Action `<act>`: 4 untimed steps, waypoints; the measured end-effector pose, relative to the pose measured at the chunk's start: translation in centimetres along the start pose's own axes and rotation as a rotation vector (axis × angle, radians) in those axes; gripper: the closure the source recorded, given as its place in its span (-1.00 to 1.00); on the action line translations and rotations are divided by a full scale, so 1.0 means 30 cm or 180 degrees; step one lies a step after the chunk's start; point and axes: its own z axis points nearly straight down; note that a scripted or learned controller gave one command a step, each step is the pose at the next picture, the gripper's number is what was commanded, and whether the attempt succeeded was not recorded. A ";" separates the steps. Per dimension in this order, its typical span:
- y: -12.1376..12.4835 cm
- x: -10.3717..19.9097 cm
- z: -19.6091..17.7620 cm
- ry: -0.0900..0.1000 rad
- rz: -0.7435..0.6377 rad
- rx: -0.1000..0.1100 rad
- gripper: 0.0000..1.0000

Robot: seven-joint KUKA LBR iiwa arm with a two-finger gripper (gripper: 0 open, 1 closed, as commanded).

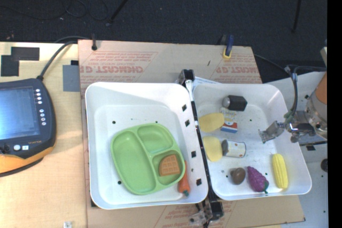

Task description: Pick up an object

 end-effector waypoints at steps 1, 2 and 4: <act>0.058 0.100 0.347 0.0002 -0.0001 0.0005 -1.00; -0.009 0.323 0.392 0.0000 -0.0009 0.0003 -1.00; 0.279 0.351 0.387 -0.0005 -0.0011 -0.0014 -1.00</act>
